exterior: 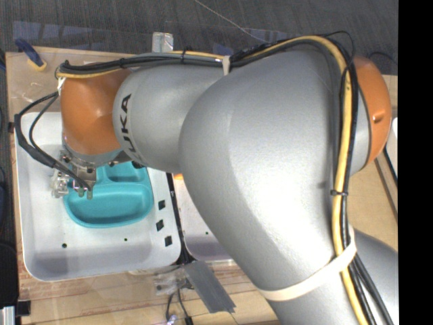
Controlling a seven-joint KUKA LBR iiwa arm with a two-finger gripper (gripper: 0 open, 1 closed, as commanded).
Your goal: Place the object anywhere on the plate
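Observation:
A teal divided plate (pixel 111 202) lies in the left white bin (pixel 40 249), partly hidden under my arm. My gripper (pixel 71 181) hangs over the plate's left rim, just below the orange wrist band (pixel 84 117). Its metal end is small and cluttered with cables. The object is hidden from me; nothing recognisable shows at the gripper.
My large grey arm (pixel 270 168) covers most of the right bin (pixel 203 249) and the far part of the left bin. Black cables loop at the left of the wrist. The wooden bench edge (pixel 101 286) runs along the front.

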